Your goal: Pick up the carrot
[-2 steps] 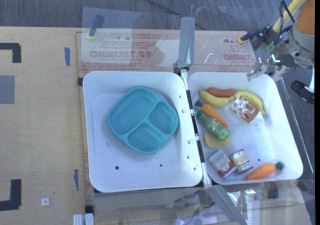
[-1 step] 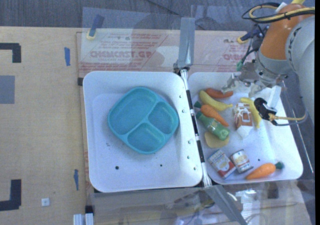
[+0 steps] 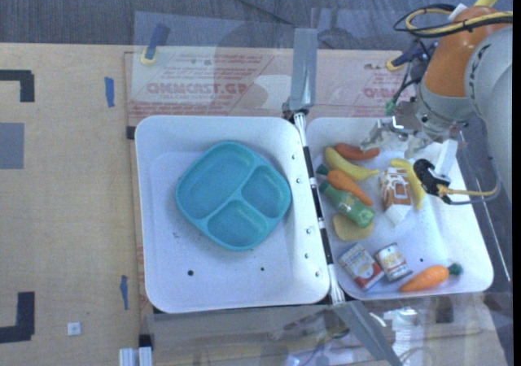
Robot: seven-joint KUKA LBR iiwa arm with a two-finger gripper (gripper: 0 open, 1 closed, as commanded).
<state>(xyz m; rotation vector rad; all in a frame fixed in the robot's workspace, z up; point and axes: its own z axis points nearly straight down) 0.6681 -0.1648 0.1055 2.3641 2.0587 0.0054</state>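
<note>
Two white bins side by side, left bin [image 3: 155, 275] with a teal divided plate [image 3: 234, 193] sitting in it. Right bin [image 3: 472, 263] packed with toy food: carrot [image 3: 425, 278] down in the near right corner, touching nothing, just beside a small can [image 3: 393, 261] and a little red carton [image 3: 359, 265]. Second carrot [image 3: 348, 185] further up the pile, under a banana [image 3: 347, 163]. Gripper [image 3: 404, 135] up over the far edge of that bin, well apart from the corner carrot, gripping nothing. Can't tell its state from here.
</note>
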